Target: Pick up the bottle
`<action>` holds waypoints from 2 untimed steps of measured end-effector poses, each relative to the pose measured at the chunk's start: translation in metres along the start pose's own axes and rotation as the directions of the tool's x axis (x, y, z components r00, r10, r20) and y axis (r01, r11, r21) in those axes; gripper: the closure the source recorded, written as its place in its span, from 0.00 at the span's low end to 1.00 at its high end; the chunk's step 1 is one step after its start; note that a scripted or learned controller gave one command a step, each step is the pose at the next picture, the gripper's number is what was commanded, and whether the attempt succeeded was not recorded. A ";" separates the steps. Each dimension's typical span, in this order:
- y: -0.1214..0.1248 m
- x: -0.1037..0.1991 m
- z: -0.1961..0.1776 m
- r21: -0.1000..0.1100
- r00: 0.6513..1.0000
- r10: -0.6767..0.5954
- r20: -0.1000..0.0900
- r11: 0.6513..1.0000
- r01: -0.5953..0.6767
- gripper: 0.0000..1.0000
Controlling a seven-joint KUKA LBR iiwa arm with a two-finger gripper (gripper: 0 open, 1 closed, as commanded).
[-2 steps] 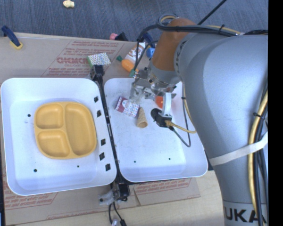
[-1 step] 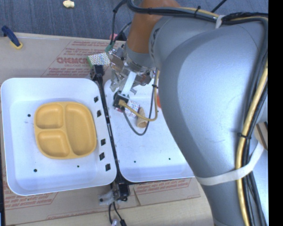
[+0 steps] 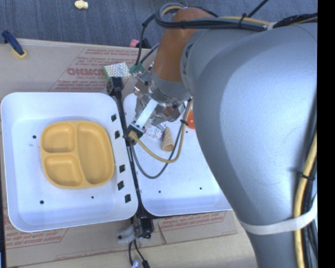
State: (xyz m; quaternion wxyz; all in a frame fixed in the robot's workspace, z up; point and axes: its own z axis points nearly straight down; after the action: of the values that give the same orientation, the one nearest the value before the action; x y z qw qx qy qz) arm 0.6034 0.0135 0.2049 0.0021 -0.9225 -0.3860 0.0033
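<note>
While the grey arm filled the right of the view, it reached down into the right bin. The left bin held a yellow divided plate. The gripper hung low over the right bin's far corner, and whether it was spread or closed you could not tell. A small tan, cone-shaped item lay just beside it; no bottle could be identified. You would judge this the approach step: next, find the bottle and centre on it.
</note>
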 end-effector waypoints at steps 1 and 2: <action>-0.033 0.011 -0.050 -0.001 0.996 0.087 -0.002 0.996 -0.087 1.00; -0.071 0.026 -0.121 -0.003 1.000 0.025 -0.002 1.000 -0.025 1.00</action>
State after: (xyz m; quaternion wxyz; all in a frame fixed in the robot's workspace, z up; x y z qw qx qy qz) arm 0.5718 0.0817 0.3265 0.0013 -0.9272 -0.3745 0.0017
